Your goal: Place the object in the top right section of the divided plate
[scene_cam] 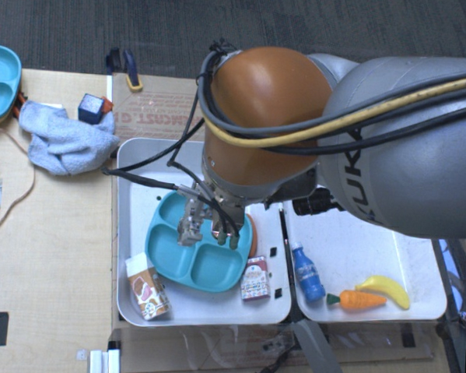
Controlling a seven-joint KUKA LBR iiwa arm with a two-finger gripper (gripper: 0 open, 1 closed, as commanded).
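Gripper (207,229) over glossy turquoise divided plate (167,245)

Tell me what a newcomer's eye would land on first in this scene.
The big grey arm with its orange band dominates, hanging over the left white bin, its claw low over the turquoise divided plastic plate. Next come the bright toys in the right white bin: a blue bottle, an orange carrot and a yellow banana. On the bench at upper left lies a crumpled grey cloth.

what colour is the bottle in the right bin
Blue, with a lighter label band. The bottle lies in the right bin's left part, clearest in the camera view.
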